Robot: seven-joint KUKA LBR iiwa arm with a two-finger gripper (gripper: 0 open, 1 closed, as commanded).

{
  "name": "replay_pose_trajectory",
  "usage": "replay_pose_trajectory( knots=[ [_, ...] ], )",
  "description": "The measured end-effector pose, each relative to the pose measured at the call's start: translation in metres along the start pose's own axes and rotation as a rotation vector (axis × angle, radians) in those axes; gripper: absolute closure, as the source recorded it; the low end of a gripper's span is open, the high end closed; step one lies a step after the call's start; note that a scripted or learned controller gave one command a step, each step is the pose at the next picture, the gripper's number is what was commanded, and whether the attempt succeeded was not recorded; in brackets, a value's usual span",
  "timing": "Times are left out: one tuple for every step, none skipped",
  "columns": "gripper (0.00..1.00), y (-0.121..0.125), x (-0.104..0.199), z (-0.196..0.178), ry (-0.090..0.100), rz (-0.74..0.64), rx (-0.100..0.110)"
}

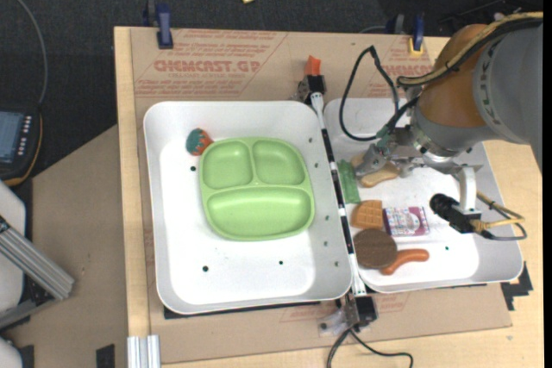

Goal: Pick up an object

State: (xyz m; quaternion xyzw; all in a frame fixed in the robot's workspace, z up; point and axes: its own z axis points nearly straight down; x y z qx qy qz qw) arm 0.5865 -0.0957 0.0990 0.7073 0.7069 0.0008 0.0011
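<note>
robot arm [483,90] reaches into the right bin [496,267]; its gripper [379,158] sits low over a tan piece [378,177] near the bin's left wall. cannot tell its opening. green plate [256,188] in left bin [172,211].

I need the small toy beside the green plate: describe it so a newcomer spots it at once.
Look in the left bin, which holds a green divided plate. The toy lies at the plate's upper left corner, small, round, red and teal. Nothing else loose lies near it.

One fixed camera looks down at a slant on both white bins [168,211]
</note>
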Motion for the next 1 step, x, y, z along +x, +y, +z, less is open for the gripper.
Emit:
replay_pose_trajectory(
  knots=[
    [1.00,0.0197,0.0706,-0.0922,0.003,-0.009,-0.010]
  ],
)
